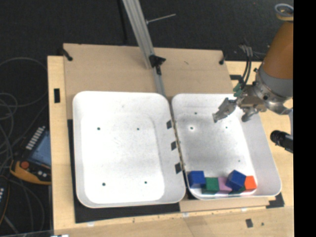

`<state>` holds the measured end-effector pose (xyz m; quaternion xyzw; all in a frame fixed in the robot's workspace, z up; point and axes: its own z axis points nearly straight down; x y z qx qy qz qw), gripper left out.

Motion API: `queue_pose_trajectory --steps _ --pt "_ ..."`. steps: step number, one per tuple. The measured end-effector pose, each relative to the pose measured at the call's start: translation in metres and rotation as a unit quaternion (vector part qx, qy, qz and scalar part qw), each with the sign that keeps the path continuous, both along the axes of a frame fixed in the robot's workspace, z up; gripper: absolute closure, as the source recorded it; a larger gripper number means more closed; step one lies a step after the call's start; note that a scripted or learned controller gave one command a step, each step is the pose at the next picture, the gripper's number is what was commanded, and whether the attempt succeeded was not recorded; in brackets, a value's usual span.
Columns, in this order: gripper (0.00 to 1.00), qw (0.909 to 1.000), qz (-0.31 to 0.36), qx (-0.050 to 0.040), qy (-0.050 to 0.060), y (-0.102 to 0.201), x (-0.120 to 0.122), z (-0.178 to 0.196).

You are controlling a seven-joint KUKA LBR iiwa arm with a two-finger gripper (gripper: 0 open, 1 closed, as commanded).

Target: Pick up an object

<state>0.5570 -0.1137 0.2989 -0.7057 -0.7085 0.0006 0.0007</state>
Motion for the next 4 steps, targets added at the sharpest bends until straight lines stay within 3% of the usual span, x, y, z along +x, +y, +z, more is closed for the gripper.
queue_pose_trajectory --steps 1,2,4 --pt "0.00 1.0000 0.000 -0.0003 -0.002 0.027 0.006 0.002" --pt "0.00 1.0000 -0.004 -0.0025 -0.002 -0.042 0.027 0.003" --pt "0.00 1.0000 0.001 0.0003 -0.001 0.056 0.023 -0.001"
